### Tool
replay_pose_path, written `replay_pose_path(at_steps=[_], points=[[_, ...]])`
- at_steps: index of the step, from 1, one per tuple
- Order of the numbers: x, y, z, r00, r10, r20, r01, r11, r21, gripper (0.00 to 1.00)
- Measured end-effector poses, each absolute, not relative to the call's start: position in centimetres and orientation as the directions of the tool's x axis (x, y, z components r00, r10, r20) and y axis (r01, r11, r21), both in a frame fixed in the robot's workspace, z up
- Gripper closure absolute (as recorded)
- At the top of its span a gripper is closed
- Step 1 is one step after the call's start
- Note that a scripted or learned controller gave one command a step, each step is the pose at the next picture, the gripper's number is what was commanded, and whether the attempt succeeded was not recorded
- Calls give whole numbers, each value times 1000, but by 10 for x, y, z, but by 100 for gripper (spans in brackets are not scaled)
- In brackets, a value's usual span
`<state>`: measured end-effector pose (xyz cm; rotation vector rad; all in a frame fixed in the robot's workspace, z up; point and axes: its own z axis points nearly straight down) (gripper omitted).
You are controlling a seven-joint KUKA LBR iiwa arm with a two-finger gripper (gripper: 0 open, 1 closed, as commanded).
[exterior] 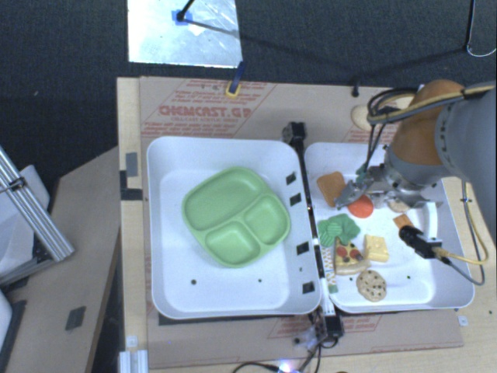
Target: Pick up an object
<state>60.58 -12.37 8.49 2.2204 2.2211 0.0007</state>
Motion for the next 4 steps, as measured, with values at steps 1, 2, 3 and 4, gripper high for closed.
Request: replay_pose_path(at_steps=[1,2,3,4], points=[[607,-124,96,0,1000,0,1000,0,4,100],[611,-133,155,1,1000,-2,1000,-1,7,100],[609,-132,220,-4,1000,-1,1000,4,8,100],[609,-132,225,-5,1000,0,1000,5,3,100]])
